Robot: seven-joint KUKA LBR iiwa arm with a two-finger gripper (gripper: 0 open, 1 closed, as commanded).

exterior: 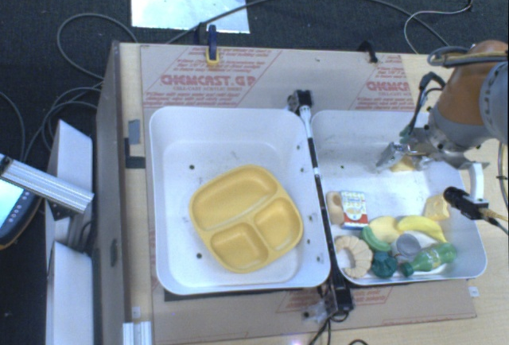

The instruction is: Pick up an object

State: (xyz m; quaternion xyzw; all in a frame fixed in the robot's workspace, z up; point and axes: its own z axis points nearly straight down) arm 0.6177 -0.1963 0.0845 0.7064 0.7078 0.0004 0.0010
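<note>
A pale yellow object (406,164) lies in the right bin (358,133), toward its far right side, directly under the gripper (400,154); its shape and long axis cannot be made out. Whether the tool is gripping it cannot be told.

Nearer the front of that bin sit a small carton (354,207) with an unreadable printed label, a banana (424,227) lying left to right, a green bottle (427,259) also lying left to right, and a grey cup (409,243).

The left bin (175,137) holds a yellow divided tray (245,217). The board behind reads "CHEMCAST GP".
</note>
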